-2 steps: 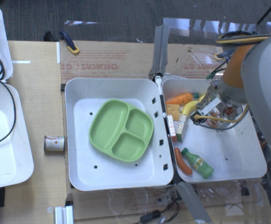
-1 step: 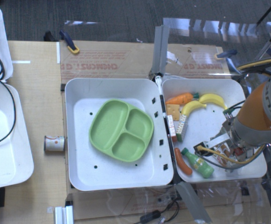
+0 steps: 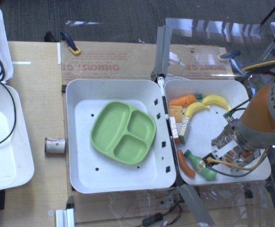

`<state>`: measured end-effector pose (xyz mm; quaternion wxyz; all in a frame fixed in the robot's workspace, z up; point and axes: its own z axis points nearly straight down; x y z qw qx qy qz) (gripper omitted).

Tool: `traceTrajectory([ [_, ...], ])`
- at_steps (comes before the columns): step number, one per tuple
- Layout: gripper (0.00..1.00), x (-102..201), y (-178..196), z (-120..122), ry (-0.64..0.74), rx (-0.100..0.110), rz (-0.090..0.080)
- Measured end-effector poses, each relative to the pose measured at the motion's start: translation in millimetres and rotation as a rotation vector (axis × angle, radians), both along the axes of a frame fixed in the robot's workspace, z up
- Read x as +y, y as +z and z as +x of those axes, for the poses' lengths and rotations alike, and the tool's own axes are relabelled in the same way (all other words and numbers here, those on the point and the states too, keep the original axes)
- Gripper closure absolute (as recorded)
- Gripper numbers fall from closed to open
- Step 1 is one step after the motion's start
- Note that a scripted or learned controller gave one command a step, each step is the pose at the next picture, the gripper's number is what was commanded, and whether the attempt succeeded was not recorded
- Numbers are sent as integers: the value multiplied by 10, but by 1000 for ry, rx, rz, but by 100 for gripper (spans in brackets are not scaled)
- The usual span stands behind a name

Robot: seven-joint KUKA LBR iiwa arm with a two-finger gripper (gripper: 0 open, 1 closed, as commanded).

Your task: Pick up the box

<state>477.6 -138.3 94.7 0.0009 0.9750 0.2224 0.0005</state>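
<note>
A narrow box with red and white print lies along the left wall of the right bin. A second slim, pale box lies just to its right. My gripper hangs low over the right half of that bin, well to the right of both boxes and apart from them. Its tip points left toward a green bottle. The grey arm with its orange band comes in from the right edge.
The right bin also holds a carrot, two bananas, a tan square block and a red sausage. A green divided plate lies in the left bin. A small can lies on the bench.
</note>
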Motion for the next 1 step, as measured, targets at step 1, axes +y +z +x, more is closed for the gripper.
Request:
traceTrajectory([
  [1, 0, -301, -4, 924, -244, -3, 0],
])
